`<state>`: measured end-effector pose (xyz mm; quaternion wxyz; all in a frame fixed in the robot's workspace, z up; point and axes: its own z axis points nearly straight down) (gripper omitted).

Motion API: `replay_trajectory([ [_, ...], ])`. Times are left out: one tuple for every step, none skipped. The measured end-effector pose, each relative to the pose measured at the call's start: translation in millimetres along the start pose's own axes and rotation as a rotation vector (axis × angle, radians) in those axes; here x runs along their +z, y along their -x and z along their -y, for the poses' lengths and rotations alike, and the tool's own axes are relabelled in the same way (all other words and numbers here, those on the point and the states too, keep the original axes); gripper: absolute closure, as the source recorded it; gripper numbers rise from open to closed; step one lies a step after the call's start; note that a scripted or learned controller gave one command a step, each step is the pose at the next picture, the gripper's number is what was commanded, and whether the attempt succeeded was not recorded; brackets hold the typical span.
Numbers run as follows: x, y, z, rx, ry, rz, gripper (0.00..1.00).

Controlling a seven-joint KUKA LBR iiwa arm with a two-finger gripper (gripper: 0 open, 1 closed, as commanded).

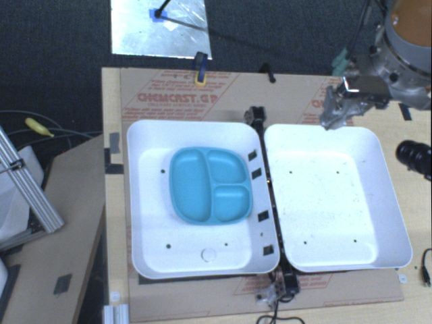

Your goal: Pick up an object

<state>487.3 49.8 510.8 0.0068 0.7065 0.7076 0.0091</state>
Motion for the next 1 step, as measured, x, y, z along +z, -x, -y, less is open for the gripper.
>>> replay_trajectory([
  [28.0, -110.8, 2.3, -0.013, -0.023, 0.000, 1.00],
])
